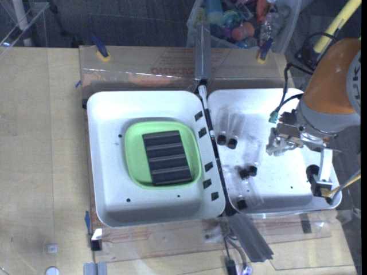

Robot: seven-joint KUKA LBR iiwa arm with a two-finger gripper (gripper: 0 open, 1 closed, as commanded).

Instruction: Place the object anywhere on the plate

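A light green plate [133, 153] lies in the left white bin [109, 199]. A black ridged rectangular object [167, 157] rests flat on the plate and covers most of its middle. My gripper [280, 144] hangs over the right white bin [287, 196], near its centre-right and well apart from the plate. Nothing is visible in it, and the wrist above hides part of it.
Clear, see-through items with black caps lie in the right bin at the upper left [227, 140], the middle [248, 171] and the lower left [241, 203]. A divider with black clips [207, 153] runs between the bins. A box of colourful toys [241, 10] stands behind them.
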